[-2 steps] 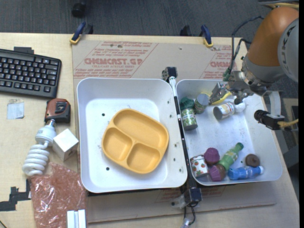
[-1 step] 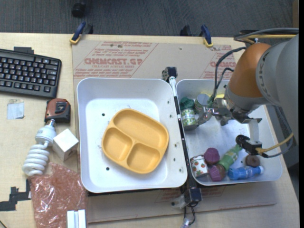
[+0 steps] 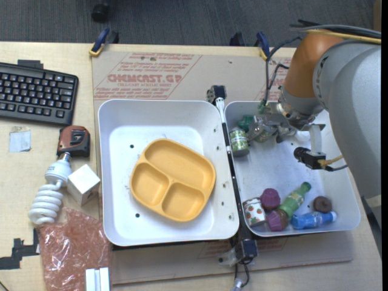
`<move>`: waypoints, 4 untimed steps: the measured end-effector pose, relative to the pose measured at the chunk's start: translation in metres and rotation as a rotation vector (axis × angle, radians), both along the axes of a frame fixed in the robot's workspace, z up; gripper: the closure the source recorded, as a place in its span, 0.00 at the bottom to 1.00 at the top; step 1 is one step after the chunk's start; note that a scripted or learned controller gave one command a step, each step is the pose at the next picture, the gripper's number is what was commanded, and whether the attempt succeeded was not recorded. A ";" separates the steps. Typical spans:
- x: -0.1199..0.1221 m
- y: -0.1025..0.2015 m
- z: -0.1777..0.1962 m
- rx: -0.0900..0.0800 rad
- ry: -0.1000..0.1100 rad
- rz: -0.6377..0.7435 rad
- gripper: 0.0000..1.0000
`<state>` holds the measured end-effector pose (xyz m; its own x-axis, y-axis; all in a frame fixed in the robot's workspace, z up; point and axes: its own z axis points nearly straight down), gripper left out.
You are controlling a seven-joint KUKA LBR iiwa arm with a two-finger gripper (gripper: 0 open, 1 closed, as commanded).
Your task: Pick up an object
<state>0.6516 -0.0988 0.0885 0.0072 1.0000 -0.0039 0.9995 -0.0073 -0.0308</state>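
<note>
Hovering tool (image 3: 267, 129) near right bin's (image 3: 345, 190) back-left wall, open floor mid-bin

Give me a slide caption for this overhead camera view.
KUKA arm's pincer lowered into the right bin near a small can; yellow divided tray in left bin.

Glossy white plastic bins (image 3: 114, 162); matt yellow plastic divided plate (image 3: 173, 179); brown printed cardboard sheet (image 3: 151, 74); pale wood-look bench (image 3: 42, 53); crinkled clear plastic bag (image 3: 73, 250).

Grey carpet floor (image 3: 182, 11) behind pale wooden bench (image 3: 36, 235).
</note>
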 end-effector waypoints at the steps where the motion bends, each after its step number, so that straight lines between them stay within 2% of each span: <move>1: 0.000 0.001 0.009 0.001 0.002 0.004 1.00; 2: 0.008 0.034 0.191 0.002 -0.032 0.010 1.00; 3: -0.049 0.015 0.109 0.003 -0.031 0.007 1.00; 4: 0.003 0.065 0.154 0.002 -0.032 0.009 1.00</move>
